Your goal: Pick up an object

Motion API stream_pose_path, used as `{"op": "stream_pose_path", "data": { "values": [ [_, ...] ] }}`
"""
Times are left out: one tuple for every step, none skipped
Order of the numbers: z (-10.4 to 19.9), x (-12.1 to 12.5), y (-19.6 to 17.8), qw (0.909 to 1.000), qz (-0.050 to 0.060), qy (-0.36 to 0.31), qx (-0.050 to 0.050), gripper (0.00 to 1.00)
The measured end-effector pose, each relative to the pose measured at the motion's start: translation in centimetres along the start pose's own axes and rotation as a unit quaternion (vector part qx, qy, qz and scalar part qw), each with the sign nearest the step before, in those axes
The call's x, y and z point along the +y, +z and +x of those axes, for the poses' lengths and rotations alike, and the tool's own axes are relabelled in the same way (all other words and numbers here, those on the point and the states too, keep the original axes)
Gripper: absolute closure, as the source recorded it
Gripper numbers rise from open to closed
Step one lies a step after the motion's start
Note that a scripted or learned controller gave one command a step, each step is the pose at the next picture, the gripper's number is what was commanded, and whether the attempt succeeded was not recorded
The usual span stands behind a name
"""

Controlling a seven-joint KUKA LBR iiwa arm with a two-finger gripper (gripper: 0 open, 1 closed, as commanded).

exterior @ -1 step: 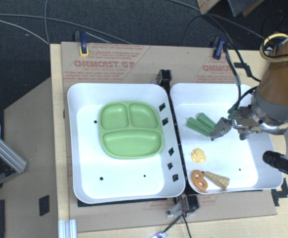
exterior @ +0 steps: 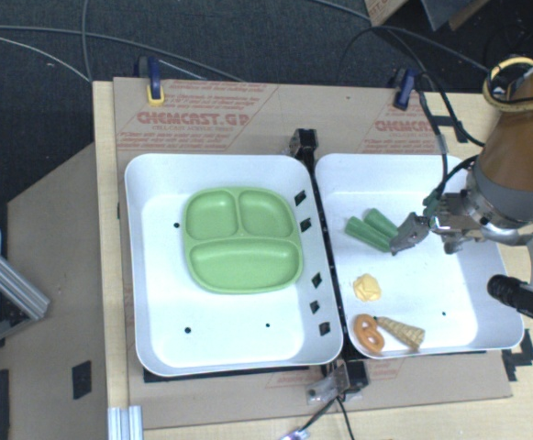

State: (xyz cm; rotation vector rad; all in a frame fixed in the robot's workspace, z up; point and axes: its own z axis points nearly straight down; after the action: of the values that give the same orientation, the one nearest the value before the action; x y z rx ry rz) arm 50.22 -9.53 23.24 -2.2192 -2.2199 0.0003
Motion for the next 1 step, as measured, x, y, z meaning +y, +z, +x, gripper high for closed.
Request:
{"op": "stream_pose_path", "data": {
  "values": [
    [-0.44, 0.42, 4.45, 1.0, 0.002, 0.0, 0.0, 0.0]
  ]
}}
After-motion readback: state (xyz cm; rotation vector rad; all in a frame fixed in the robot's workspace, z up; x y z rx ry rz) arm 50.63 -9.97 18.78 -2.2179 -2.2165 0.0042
